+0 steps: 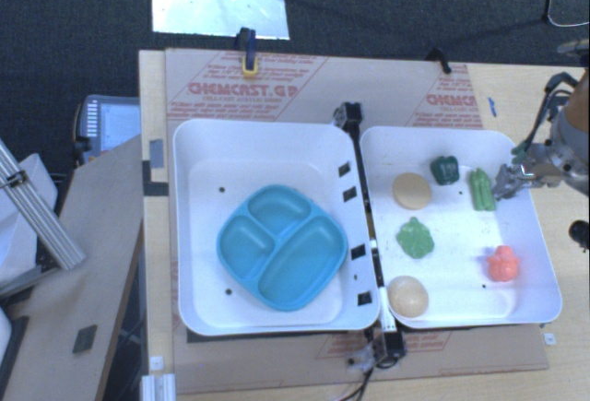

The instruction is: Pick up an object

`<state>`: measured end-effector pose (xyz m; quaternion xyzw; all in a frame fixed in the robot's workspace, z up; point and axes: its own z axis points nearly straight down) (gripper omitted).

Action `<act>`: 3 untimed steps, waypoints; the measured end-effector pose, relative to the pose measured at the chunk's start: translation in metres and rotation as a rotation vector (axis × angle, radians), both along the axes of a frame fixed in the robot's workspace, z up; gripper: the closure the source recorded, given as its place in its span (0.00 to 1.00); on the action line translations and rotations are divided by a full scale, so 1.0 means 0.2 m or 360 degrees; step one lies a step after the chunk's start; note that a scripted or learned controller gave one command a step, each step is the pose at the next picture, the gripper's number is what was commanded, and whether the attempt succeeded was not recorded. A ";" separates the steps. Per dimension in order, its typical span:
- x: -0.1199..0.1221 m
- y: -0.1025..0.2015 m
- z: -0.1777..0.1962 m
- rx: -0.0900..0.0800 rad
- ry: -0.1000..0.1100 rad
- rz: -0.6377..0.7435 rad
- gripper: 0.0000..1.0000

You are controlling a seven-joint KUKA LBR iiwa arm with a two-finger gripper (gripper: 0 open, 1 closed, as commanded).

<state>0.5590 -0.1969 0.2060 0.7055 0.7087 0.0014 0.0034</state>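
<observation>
From above, the table [516, 81] carries two shallow white plastic bins side by side. The left bin [198, 159] holds one thing: a light blue plastic plate [281, 247] with three compartments, lying flat near the bin's middle.

The right bin [544, 293] holds six small objects. There are two round tan pieces: one [412, 191] toward the far left of the bin, one [407, 296] in its near left corner. There are three green pieces: a dark green pepper-like lump [444, 170] at the far side, a long light green piece [481, 189] just right of it, and a knobbly light green piece [416, 238] in the middle. One orange-red piece [502, 265] lies toward the near right.

The arm's metal claw [509, 182] reaches in over the right bin's far right edge. Whether it is apart or together cannot be told. The long light green piece lies just beside it, to its left; contact cannot be made out. The orange-red piece lies nearer, well apart from it.
</observation>
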 end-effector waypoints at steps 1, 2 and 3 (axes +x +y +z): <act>-0.04 -0.02 0.25 0.0000 0.0000 -0.0001 1.00; 0.00 0.28 0.26 0.0005 0.0006 0.0009 1.00; 0.01 0.53 0.19 0.0006 0.0008 0.0008 1.00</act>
